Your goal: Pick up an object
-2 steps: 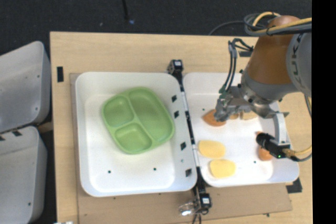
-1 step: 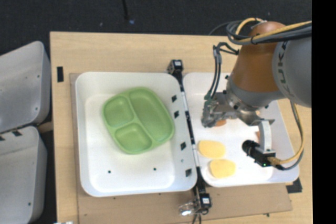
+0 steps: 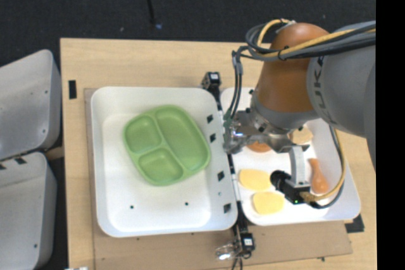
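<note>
nearest the camera, in the right bin (image 3: 351,208), two yellow ovals (image 3: 268,202) are lying flat side by side, smooth and slightly domed like toy food slices. just beyond them, toward the bin's right wall, an orange carrot (image 3: 318,177) is lying lengthwise, tapered and glossy. all of these are sitting loose and apart from each other, likely scattered that way so each one is offering a free grasp.

farther in, the end effector (image 3: 253,136) is hanging low over the bin's left part, close to the wall between the bins. the wrist is covering it, so i cannot tell how far it is opening, or whether it is gripping anything. an orange piece (image 3: 258,148) is peeking out from just under it, rounded and matte; i am judging this to be the thing being picked, with the end effector sitting right above it. a tan piece (image 3: 302,135) is showing beside the wrist, mostly hidden.

in the left bin (image 3: 120,212), well apart from the arm (image 3: 288,79), a green plate (image 3: 166,144) is resting flat, a smooth plastic one with three compartments. both bins are standing on a pale wooden surface (image 3: 76,60).
</note>
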Controlling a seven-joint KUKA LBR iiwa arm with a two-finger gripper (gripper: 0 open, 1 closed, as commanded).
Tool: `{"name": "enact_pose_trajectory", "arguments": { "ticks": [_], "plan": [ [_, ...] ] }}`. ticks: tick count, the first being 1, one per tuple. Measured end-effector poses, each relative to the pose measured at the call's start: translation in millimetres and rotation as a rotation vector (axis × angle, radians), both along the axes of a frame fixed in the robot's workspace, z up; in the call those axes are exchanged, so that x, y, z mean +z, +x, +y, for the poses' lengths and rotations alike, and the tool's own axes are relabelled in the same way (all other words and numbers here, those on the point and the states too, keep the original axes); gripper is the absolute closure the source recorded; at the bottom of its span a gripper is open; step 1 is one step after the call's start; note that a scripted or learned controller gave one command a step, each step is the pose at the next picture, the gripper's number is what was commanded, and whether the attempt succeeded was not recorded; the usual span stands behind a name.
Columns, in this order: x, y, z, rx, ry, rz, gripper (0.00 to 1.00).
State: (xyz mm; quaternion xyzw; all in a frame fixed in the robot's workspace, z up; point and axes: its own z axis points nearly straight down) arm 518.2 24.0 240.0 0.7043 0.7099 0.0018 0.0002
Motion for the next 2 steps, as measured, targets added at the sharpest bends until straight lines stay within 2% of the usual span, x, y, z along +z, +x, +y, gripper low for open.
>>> {"name": "enact_pose_trajectory", "arguments": {
  "ticks": [1,2],
  "plan": [
    [5.2,-23.5,50.7,0.001,0.000,0.004,1.00],
    [5.1,-22.7,47.5,-0.005,-0.001,0.003,0.00]
  ]
}}
